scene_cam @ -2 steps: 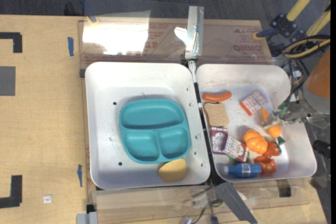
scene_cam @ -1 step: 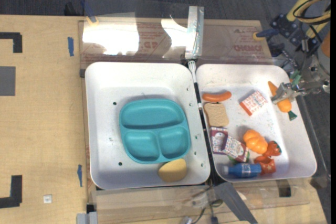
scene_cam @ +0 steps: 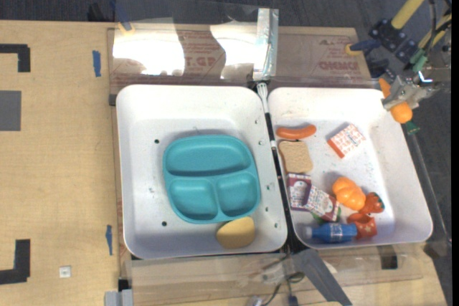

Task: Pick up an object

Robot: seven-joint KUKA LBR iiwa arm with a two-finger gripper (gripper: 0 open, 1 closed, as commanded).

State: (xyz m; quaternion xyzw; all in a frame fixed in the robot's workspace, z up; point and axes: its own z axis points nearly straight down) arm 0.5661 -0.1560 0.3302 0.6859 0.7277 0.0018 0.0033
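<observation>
The right bin (scene_cam: 401, 175) holds several objects: a hot dog (scene_cam: 296, 131), a slice of bread (scene_cam: 295, 156), a red and white carton (scene_cam: 346, 140), a purple packet (scene_cam: 310, 195), an orange pepper (scene_cam: 348, 193), red pieces (scene_cam: 369, 213) and a blue bottle (scene_cam: 331, 232). My gripper (scene_cam: 407, 98) hangs over the far right corner of this bin, apart from those objects. A small orange lump (scene_cam: 401, 112) shows right under it, above the bin's rim; whether it is gripped is unclear.
The left bin (scene_cam: 136, 154) bears a teal divided plate (scene_cam: 210, 178) and a tan rounded piece (scene_cam: 236, 232) at its front. A clear plastic sheet (scene_cam: 193, 46) stands behind the bins. Cables and clamps (scene_cam: 401, 32) crowd the upper right.
</observation>
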